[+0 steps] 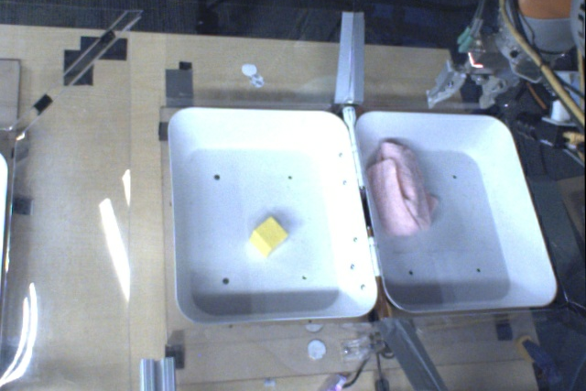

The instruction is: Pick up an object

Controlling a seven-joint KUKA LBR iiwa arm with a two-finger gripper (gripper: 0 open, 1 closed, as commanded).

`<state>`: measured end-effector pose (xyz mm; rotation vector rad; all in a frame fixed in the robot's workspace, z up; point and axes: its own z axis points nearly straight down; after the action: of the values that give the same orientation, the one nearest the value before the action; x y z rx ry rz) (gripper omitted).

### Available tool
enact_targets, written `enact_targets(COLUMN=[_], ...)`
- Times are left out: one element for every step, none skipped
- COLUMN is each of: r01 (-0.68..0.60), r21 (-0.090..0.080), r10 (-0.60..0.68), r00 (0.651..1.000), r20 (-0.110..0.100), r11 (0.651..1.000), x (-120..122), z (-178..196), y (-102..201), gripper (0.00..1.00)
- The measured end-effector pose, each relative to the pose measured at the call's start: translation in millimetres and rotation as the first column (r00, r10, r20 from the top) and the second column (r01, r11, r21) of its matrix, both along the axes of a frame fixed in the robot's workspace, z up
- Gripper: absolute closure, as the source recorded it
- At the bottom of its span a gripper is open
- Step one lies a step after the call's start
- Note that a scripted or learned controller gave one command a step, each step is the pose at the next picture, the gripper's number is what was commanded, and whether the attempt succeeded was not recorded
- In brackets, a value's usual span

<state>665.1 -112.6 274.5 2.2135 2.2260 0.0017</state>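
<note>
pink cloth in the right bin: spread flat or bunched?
Bunched. The pink cloth lies rolled into a thick lump with visible folds, against the left wall of the right bin.

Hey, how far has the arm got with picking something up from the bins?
Nothing looks done yet. The small yellow block lies in the left white bin, and the rolled pink cloth lies in the right white bin by its left wall. The tool hovers beyond the right bin's far edge with nothing between its fingers. The whole pick is left: descend, grasp, lift.
</note>
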Motion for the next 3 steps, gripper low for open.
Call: enact_targets(r01=[-0.040,-0.134,-0.136], r21=[0.000,-0.001,-0.001], r10=[0.040,0.134,0.136], r00=[0.999,0.991,0.991], r20=[0.002,0.006,0.012], r11=[0.999,0.991,0.991], x=[-7.0,6.2,8.2], z=[-21.9,-183.2,-171.0], y=[-6.7,7.6,9.2], gripper=[0.00,0.00,1.00])
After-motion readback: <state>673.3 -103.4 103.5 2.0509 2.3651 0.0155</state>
